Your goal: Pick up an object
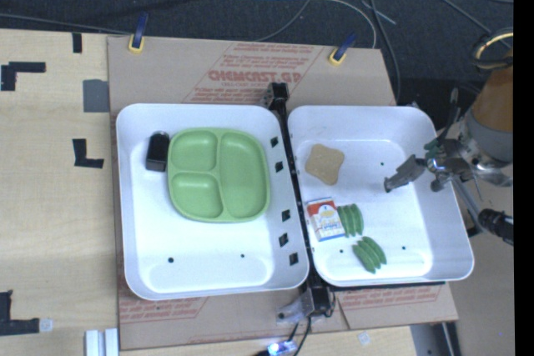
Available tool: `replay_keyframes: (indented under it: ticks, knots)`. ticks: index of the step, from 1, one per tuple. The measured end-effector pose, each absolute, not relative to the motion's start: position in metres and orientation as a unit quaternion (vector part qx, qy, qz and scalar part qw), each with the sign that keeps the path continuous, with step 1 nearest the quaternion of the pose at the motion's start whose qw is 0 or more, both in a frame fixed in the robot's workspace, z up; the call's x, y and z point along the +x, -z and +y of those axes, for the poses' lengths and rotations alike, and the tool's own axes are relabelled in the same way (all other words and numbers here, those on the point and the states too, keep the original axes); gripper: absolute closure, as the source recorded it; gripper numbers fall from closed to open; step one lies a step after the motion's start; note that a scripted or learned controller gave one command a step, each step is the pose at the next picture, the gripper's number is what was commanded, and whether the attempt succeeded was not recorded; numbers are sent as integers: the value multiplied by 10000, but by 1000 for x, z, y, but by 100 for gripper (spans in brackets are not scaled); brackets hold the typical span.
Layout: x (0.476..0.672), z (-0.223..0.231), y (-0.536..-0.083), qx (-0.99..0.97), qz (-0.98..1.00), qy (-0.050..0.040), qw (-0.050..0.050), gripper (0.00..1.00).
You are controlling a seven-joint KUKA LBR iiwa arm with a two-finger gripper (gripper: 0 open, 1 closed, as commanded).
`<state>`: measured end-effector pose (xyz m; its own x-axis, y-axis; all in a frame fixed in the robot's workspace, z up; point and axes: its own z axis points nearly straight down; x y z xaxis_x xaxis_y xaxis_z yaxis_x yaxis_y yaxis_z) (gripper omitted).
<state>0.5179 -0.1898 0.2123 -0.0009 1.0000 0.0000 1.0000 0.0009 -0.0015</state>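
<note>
i'm taking the right bin (417,258) as my landmark. the gripper (406,175) sits over that bin's right half, near its right wall, with the grey arm (488,142) coming in across the rim and the orange band showing just above the wrist. one dark finger (400,177) points left and a little down toward the bin's middle; i can't make out a second finger clearly, so i cannot tell whether the gripper is released or clenched. i see nothing between its fingers.

inside the right bin, a tan bread-shaped piece (324,163) lies in the upper left part, close to the wall shared with the neighbouring bin. below it, a small red and white packet (325,220) lies flat against the left side, and a green pod (352,218) lies just beside the packet, on its right. a second green pod (369,253) lies lower, near the bin's front wall. all four are well apart from the gripper.

left of the right bin, the other bin (138,204) holds a green divided plate (219,175) with a small black block (157,152) touching its left edge.
</note>
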Motion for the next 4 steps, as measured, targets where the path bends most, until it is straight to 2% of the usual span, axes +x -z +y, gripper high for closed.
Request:
replay_keyframes:
  ticks: [2,3,4]
  knots:
    - [519,-181,-111,-7069,-7073,-19,23,0]
    - [521,-182,-88,-7070,-7072,11,-13,0]
    - [525,-178,-102,-7058,-7083,60,-3,100]
